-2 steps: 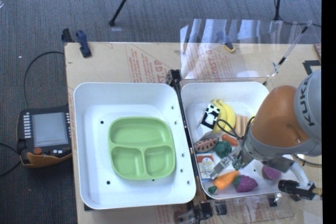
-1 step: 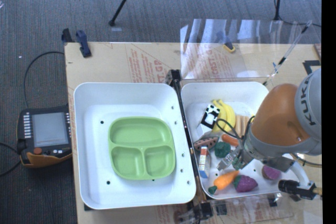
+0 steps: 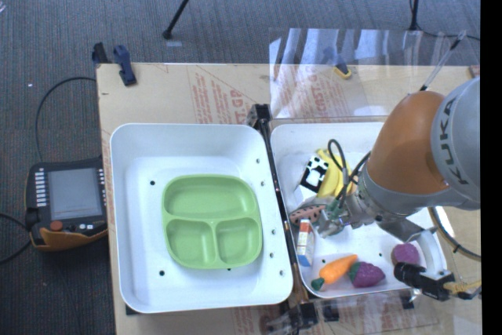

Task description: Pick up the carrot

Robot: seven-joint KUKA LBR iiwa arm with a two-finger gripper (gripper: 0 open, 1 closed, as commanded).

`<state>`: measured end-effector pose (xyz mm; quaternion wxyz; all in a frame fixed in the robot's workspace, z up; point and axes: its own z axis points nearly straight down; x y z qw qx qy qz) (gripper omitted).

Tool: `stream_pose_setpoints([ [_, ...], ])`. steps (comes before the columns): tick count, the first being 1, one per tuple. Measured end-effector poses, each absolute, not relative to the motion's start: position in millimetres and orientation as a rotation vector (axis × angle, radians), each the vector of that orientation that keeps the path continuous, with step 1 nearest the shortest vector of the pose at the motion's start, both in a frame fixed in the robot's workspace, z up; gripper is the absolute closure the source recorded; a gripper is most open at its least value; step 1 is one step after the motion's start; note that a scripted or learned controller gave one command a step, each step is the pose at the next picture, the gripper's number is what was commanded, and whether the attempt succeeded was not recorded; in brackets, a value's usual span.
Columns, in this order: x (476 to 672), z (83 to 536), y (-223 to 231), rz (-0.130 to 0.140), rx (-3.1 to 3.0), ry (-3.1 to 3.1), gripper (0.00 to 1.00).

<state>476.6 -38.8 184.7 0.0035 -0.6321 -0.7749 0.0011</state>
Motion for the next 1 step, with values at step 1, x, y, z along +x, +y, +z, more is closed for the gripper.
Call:
stream_pose_setpoints([
  [1, 478.2, 279.8, -76.9, 0.003, -1.948, -2.464, 1.00],
])
